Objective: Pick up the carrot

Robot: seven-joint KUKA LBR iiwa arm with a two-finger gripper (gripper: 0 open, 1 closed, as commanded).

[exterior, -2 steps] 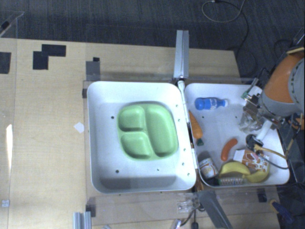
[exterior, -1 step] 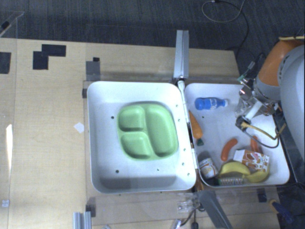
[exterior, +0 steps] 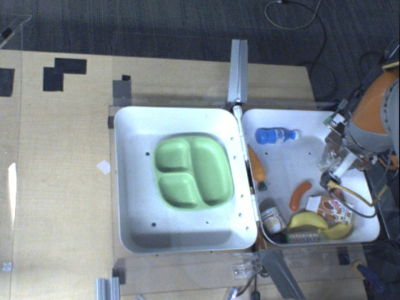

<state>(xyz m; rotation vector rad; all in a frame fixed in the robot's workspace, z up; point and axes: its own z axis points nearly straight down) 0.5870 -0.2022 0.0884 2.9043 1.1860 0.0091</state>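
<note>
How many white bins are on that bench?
2. The left bin holds a green divided plate; the right bin holds the carrot and other items.

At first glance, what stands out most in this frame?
A green sectioned plate lies in the middle of the left bin. The right bin holds the clutter: a blue bottle at the top, the carrot along its left wall, a banana at the bottom.

A robot lab: a plywood bench with black markers at ten o'clock, metal brackets, loose cable on grey carpet at twelve.
</note>
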